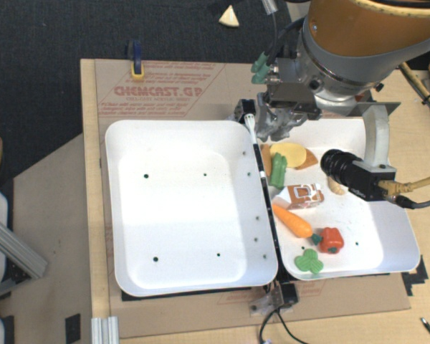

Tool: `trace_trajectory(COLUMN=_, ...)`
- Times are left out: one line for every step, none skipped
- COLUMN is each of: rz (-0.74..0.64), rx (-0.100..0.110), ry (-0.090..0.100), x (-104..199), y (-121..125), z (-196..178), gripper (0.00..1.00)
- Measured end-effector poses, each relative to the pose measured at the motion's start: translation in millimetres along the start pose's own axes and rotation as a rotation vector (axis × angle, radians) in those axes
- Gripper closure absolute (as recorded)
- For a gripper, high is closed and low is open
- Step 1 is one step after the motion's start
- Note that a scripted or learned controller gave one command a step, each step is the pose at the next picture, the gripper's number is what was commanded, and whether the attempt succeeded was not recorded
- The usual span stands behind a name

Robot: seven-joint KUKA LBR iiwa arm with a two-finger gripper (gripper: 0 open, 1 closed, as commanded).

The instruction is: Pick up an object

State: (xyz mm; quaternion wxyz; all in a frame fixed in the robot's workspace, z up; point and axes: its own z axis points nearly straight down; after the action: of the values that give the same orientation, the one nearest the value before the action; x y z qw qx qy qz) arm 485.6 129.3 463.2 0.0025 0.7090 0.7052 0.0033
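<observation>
Over the right bin's (387, 260) far-left corner, the gripper (274, 129) is hovering; I cannot tell its opening. Toys are lying just nearward, the yellow piece (292, 153) closest, the carrot (292, 221) slanting farther down.

Bright, even overhead light, mild glare on the left bin (179, 192) floor, soft shadow along its near rim, arm (373, 20) above it slightly blurred, dark carpet beyond underexposed

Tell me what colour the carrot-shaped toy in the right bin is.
Orange. The carrot shows clearly in the camera view, lying in the right bin.
</observation>
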Motion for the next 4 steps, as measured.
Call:
trace_trajectory(rz=-0.013, rx=0.018, ry=-0.003, x=70.9, y=-9.0, z=70.9, gripper=1.0)
trace_trajectory(rz=0.0, rx=0.002, ry=0.0, x=21.6, y=-5.8, z=26.3, gripper=1.0)
trace_trajectory(rz=0.003, rx=0.018, ry=-0.005, x=-39.6, y=-7.9, z=116.0, gripper=1.0)
trace_trajectory(rz=-0.018, rx=-0.01, ry=0.01, x=67.4, y=-6.7, z=-42.5, gripper=1.0)
